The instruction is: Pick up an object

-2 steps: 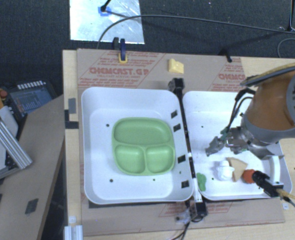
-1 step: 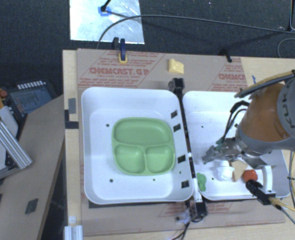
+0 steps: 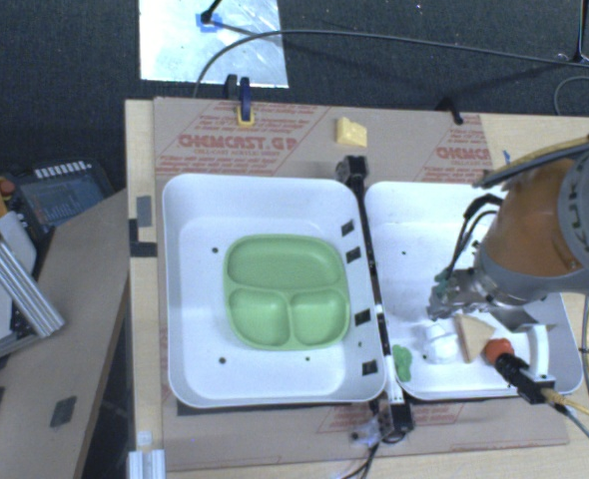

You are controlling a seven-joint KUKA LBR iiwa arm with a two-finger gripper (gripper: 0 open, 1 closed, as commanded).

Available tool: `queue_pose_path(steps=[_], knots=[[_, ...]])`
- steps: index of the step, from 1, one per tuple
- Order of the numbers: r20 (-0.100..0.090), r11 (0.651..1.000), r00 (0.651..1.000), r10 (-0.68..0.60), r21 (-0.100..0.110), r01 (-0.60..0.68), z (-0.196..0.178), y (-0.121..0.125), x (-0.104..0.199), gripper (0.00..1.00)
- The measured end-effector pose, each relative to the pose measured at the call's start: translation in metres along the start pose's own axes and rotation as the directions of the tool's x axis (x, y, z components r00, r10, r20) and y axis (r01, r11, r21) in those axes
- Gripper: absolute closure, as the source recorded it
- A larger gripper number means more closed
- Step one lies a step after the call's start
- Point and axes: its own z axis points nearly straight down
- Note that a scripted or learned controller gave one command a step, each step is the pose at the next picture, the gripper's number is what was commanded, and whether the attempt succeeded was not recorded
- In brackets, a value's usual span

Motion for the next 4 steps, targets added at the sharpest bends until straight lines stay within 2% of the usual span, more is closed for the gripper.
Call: queue_pose_path(steps=[1, 2, 3, 4], knots=[[0.001, 1.000, 1.000, -0.003, -0.006, 0.003, -0.062, -0.001, 0.005, 1.00], [0.001, 1.000, 1.000, -0.004, -0.005, 0.004, -0.114, 0.007, 0.013, 1.00], [0.001, 1.000, 1.000, -0.003, -0.005, 0.003, -0.156, 0.009, 0.013, 1.00], [-0.002, 1.000, 1.000, -0.008, 0.000, 0.008, -0.156, 0.006, 0.063, 1.00]])
